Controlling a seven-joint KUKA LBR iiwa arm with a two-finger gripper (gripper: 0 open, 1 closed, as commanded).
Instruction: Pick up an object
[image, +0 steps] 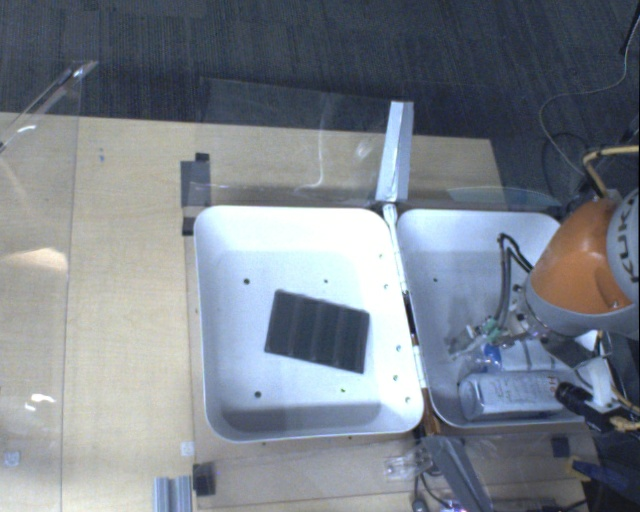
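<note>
A pale wooden counter (110, 330) is seen filling most of the frame, with dark carpet along the top edge. Two shallow white bins are set on it side by side: the left bin (300, 235) at the centre of the frame and the right bin (450, 250) at the right. The arm (590, 270), grey with an orange band, is seen reaching in from the right edge over the right bin. A flat dark grey rectangular pad (317, 331) with faint lengthwise ridges is seen lying on the floor of the left bin, slightly right of its middle; its long axis runs from the left to the lower right at a slight tilt. A silvery grey packet (512, 394) is seen lying in the lower part of the right bin, its long axis almost horizontal; any print on it is too blurred to be read. The gripper (492, 342) is seen low in the right bin, just above the packet's left end, among wires and small blue and green parts. The state of the gripper cannot be told.
</note>
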